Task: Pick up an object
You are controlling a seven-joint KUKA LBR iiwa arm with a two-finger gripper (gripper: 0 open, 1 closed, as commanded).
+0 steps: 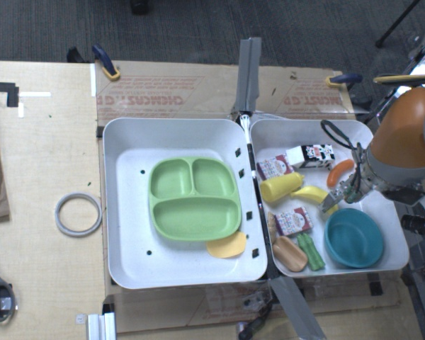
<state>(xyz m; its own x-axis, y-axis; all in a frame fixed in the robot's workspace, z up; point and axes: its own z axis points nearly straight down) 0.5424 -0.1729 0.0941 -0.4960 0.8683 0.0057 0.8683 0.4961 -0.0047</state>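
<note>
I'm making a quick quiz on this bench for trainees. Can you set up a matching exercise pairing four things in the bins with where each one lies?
Things:
1. green divided plate
2. blue bowl
3. yellow bottle
4. hot dog

Places:
A. right bin, near right corner
B. left bin, middle
C. right bin, near left corner
D. right bin, by the wall between the bins, halfway back

Pairs: 1-B, 2-A, 3-D, 4-C
</note>
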